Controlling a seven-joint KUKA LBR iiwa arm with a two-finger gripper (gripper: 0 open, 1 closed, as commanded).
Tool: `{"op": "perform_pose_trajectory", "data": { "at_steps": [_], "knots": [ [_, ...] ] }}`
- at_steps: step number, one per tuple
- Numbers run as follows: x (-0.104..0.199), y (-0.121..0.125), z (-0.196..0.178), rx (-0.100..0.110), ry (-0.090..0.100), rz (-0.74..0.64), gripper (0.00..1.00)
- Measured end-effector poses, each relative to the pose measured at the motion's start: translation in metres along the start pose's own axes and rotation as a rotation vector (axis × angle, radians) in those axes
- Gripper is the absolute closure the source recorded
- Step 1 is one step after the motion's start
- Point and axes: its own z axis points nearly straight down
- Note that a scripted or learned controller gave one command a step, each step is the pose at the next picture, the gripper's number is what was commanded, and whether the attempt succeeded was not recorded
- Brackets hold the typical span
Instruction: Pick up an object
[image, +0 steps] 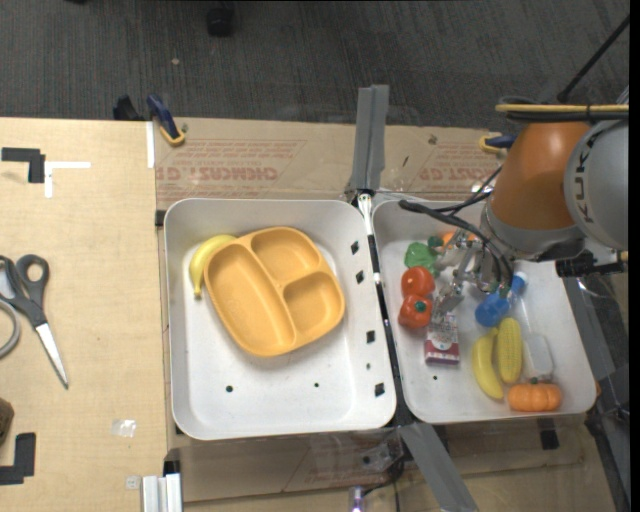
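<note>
1. Packet (441, 349), red and white, small: lies in the right bin (480, 412), left of centre and toward the near rim.
2. Sits just below the gripper (447, 305) in the camera view, touching it or nearly so; cannot tell which.
3. Long axis hard to read at this size; looks roughly squarish, slightly wider than deep.
4. Gripper state: cannot tell whether open or closed, since metal parts and cables blur together above the packet. Nothing visibly held.
5. Key relation, as a judgement: packet lies toward the near rim from the gripper, so calls for a short shift that way and then a straight descent.
6. Close neighbours: two red tomatoes (415, 298) just left of the gripper, stacked one behind the other; the nearer one is just beside the packet's upper left corner.
7. To the right: a blue toy (491, 310) near the gripper, then corn (510, 348) and a banana (486, 368) side by side, both lengthwise front to back. Banana just beside the packet.
8. Further out: an orange pumpkin (534, 397) in the near right corner, a green piece (420, 254) toward the far left corner.
9. Risk, judged: crowding on both sides, so could nudge a tomato or the banana instead of closing on the packet.
10. Arm (545, 185) reaches in over the bin's far right corner.
11. Left bin (270, 400): holds a yellow tray (272, 290), well apart from the packet.
</note>
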Motion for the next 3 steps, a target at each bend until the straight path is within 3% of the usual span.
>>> {"op": "perform_pose_trajectory", "data": {
  "at_steps": [1,2,3],
  "knots": [
    [0.087,-0.05,0.0,0.003,0.004,0.148,0.0],
    [-0.01,0.012,0.004,0.004,0.006,0.223,0.0],
    [0.073,-0.069,0.005,0.005,0.012,0.168,0.0]
  ]
}}
